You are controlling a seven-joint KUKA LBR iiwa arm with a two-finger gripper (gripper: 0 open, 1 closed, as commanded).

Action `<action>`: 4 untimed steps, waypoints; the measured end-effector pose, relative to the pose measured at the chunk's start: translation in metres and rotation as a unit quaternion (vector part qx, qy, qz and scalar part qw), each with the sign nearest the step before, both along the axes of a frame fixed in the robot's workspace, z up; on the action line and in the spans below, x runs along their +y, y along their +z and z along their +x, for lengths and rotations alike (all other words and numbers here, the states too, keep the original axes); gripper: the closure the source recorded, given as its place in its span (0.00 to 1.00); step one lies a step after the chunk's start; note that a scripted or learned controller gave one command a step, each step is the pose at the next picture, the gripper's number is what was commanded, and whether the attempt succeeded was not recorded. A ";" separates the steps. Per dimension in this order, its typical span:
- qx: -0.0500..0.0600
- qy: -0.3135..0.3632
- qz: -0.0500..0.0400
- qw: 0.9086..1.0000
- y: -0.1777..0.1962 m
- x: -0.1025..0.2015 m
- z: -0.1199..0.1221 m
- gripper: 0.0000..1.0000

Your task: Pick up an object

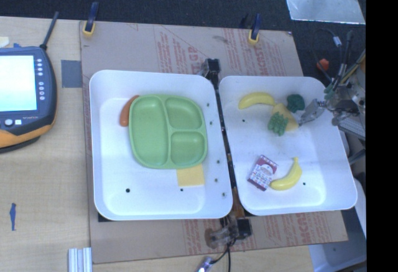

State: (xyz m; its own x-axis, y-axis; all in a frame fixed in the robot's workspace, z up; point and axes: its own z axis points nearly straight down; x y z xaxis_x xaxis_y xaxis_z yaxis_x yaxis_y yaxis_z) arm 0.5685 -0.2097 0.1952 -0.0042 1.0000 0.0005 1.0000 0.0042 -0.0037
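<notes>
Landmark: the right bin [323, 202], the white tray nearer the arm; every place below is told from it.
Gripper: the gripper [309, 115] sits low over the right bin's far right part, its fingertips just beside the corn cob; whether it is open or closed I cannot tell, and nothing is visibly between them.
Likely target: the corn cob [281, 120], yellow with a green end, lies in the right bin's far half, touching or nearly touching the broccoli piece [295, 102].
Other pickable things: a banana [256, 100] toward the right bin's far left corner; a second banana [287, 176] and a small red packet [262, 172] side by side in its near half.
Step in hand: by my judgement, the approach to a grasp on the corn cob.
Doing it well: centre on the cob's middle, span its short width, and descend straight.
Risk: the broccoli crowds the cob, so an off-centre closing may pinch both or nudge the cob away.
</notes>
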 end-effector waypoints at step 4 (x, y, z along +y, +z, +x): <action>-0.001 0.000 0.000 1.000 -0.073 0.088 0.076 1.00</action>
